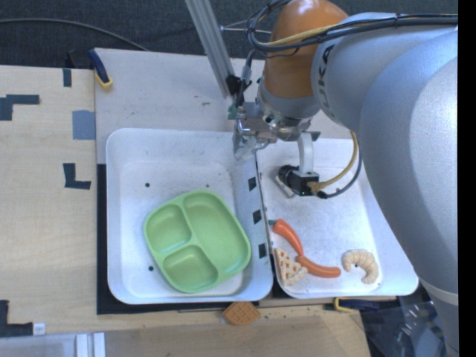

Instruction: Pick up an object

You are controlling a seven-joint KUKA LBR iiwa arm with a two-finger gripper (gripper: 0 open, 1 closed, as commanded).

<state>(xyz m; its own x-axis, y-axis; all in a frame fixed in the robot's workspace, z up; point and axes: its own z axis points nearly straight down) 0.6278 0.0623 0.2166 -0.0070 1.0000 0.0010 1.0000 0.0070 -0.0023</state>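
Hovering over the divider at the bins' far end, hand (finger state: can't tell). Carrot, waffle wedge and shrimp lie well nearer than the divider's far end. Risk: descending here hits the divider wall, grabs nothing.

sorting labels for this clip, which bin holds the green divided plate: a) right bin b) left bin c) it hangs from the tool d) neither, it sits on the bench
b: the green divided plate lies flat in the left bin, while the right bin holds the toy food pieces.
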